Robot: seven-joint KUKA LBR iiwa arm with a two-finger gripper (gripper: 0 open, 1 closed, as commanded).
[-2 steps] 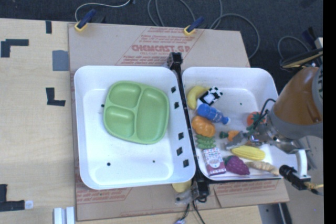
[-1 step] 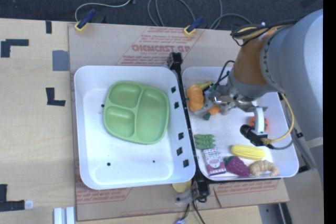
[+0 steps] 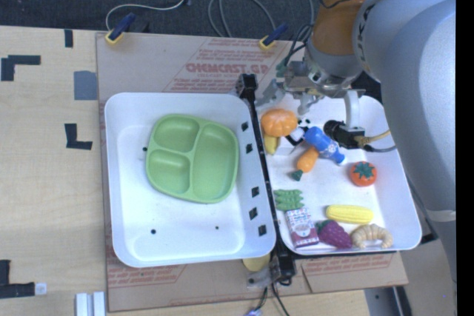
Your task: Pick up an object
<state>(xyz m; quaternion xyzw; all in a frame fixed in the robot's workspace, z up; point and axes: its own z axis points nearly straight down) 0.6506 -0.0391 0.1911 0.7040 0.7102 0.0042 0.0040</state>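
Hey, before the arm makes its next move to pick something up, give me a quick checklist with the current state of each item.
1. Tool over the right bin: ok, it sits above the bin's far end.
2. Tool free of any item: cannot tell, the arm hides its tip.
3. Targets nearby: ok, the orange pumpkin, blue bottle and carrot lie just below it.
4. Room around those targets: not ok, the three are bunched together.
5. Easier picks: ok, the tomato and the corn lie more apart.
6. Left bin: ok, the green plate lies flat in it.
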